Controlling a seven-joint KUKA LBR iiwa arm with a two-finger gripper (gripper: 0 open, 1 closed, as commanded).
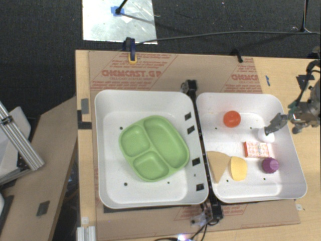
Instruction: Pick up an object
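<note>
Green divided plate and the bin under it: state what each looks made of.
Green plate: likely molded plastic, matte, going by its uniform color and soft rounded dividers. Left bin: apparently thin formed white plastic, slightly glossy, with rounded corners and a raised rim.

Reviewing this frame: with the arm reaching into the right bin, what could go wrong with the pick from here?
The end effector sits near the bin's right wall, so a descent could clip it. The pink box, purple object and yellow piece lie close together; a grasp might nudge neighbours or close on two.
</note>
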